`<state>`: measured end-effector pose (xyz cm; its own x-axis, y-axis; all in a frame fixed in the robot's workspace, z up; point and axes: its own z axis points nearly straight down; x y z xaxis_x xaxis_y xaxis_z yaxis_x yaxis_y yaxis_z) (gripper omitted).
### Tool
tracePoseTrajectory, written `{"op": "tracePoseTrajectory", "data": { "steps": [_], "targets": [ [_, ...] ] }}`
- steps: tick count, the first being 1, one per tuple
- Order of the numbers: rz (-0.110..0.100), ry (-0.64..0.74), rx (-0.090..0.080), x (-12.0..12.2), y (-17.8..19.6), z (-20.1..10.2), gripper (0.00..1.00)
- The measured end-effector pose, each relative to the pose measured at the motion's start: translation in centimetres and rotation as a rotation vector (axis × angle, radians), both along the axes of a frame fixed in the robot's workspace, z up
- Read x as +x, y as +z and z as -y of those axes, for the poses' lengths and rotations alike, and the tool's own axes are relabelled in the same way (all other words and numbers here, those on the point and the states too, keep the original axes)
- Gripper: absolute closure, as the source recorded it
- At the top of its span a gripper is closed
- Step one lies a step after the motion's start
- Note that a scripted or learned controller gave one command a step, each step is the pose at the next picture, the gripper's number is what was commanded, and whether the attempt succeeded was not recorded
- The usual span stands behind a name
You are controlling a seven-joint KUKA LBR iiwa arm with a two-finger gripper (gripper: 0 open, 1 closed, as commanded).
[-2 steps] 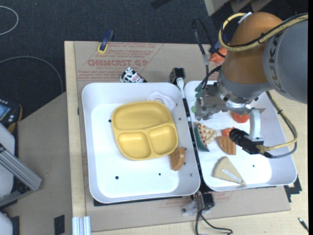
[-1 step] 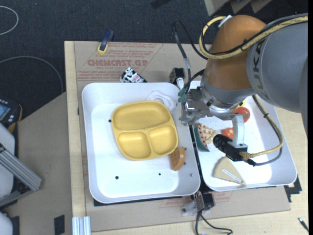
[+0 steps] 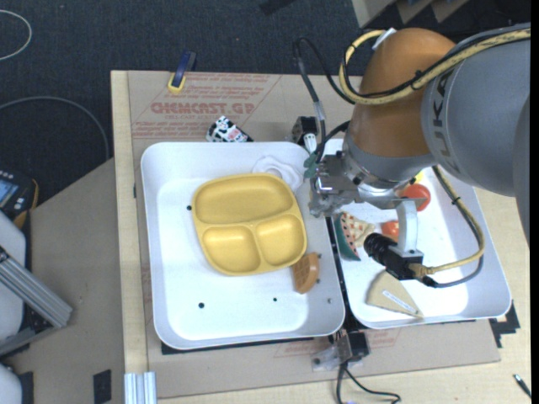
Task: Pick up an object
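Gripper (image 3: 322, 194): grip state cannot be told.
Yellow tray (image 3: 248, 223): left bin centre.
Brown piece (image 3: 306, 272): tray's 4 o'clock.

The table (image 3: 135, 251) has a pale wooden top with faded red printed letters (image 3: 202, 108) near its far edge. Around it lies a dark grey carpet floor (image 3: 101, 23). A thin pale cable (image 3: 13, 32) curls on the carpet at the upper left. A silver metal rail (image 3: 34, 289) stands at the left edge. The light is even and soft.
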<state>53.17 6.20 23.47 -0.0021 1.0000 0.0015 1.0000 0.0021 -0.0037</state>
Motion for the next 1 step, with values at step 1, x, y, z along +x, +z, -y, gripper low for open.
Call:
{"op": "tracePoseTrajectory", "data": {
  "steps": [1],
  "targets": [
    [0.0,-0.002,-0.001,-0.26,-0.17,0.55,1.0]
  ]
}}
